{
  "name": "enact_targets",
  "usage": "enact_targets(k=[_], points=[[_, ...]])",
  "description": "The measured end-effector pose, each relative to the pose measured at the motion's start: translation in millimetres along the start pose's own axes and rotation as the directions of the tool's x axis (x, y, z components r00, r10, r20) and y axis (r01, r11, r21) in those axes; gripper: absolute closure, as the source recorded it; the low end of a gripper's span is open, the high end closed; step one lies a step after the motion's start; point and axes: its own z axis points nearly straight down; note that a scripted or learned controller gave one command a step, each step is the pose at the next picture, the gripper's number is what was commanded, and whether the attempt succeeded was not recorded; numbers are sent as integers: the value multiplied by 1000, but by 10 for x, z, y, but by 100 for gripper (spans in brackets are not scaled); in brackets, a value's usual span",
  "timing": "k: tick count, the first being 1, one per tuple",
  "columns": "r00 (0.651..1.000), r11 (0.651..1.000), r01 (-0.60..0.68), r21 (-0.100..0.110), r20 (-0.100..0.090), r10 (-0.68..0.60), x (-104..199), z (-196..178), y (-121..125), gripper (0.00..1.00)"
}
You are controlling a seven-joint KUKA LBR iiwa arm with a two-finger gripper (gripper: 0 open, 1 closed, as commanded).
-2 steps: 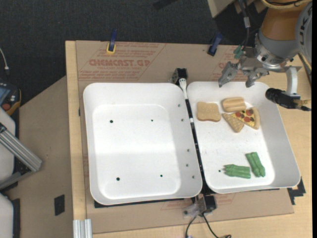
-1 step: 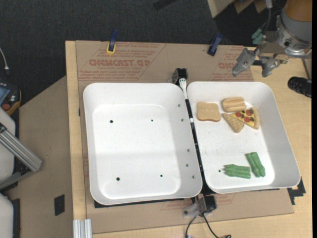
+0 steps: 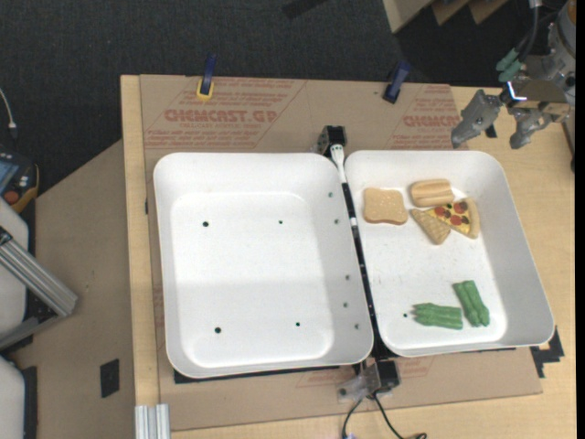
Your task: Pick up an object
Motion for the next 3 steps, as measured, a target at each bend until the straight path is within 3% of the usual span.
enact_targets(k=[1, 2, 3], points=[[1000, 1000, -1, -1, -1, 1, 61, -790, -712, 0], [1000, 1000, 3, 1, -1, -3, 430, -1348, -876, 0], [1000, 1000, 0, 4, 1, 0, 413, -1420, -863, 100]])
